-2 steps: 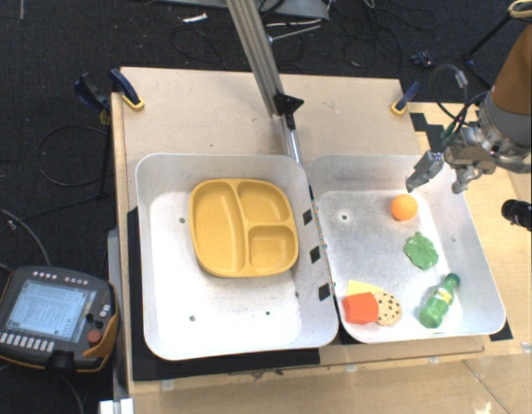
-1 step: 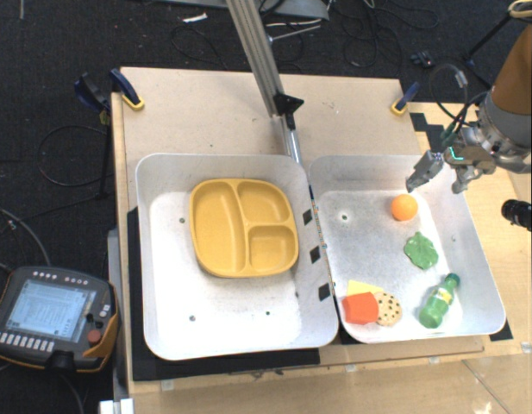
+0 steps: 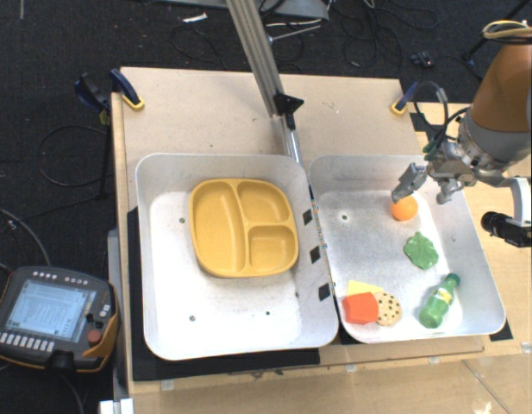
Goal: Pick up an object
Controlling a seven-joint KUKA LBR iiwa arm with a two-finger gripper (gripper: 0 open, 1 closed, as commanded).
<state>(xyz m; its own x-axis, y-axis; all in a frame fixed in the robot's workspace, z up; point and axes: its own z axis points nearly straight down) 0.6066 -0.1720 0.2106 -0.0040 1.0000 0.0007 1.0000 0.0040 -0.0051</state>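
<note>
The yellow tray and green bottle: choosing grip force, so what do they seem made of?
The yellow tray looks like moulded hard plastic, matte, with three smooth compartments. The green bottle looks like toy plastic with slight sheen; it is too small to be sure.

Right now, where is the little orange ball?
The orange ball sits in the right bin, near its top, just below the gripper and above the green toy.

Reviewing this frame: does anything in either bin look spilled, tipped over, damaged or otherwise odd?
Only one thing stands out: the green bottle lies on its side near the right bin's lower right corner. The yellow divided tray sits flat in the left bin, slightly rotated. No spill or damage shows.
</note>
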